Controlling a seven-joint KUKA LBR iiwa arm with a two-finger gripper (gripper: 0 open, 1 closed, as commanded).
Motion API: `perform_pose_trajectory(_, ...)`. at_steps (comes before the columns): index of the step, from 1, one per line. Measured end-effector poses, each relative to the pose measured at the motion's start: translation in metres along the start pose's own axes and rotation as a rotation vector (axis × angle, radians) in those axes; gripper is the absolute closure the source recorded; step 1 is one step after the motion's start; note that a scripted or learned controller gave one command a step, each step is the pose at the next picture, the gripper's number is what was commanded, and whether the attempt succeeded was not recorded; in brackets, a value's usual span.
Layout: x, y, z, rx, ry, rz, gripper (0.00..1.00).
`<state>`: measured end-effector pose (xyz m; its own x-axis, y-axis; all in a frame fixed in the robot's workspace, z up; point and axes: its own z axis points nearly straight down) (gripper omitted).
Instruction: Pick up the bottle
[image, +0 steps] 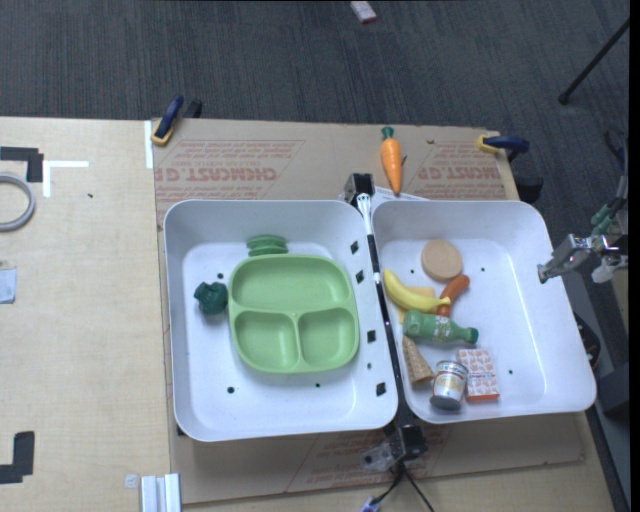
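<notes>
While fingers (575, 255), state unclear, near right rim: one green bottle (440, 329); one banana (412, 293); one can (449, 384).

Bottle (441, 329) lying in right bin (520, 250), between banana (412, 292) behind and can (449, 384) in front; divided plate (295, 314) in left bin (200, 390).

Green bottle (440, 328): small, glossy, lying on its side on the floor of the right-hand bin, in the bin's left half. Long axis runs roughly left to right across the view, with a slight downward slant toward the right. Narrow end points right, broader end left. No visible damage.
</notes>
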<state>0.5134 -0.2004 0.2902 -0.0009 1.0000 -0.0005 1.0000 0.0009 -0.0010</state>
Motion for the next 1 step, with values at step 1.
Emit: perform_pose_trajectory(1, -0.0001, 0.0006, -0.0094, 0.000, -0.001, -0.002, 1.00)
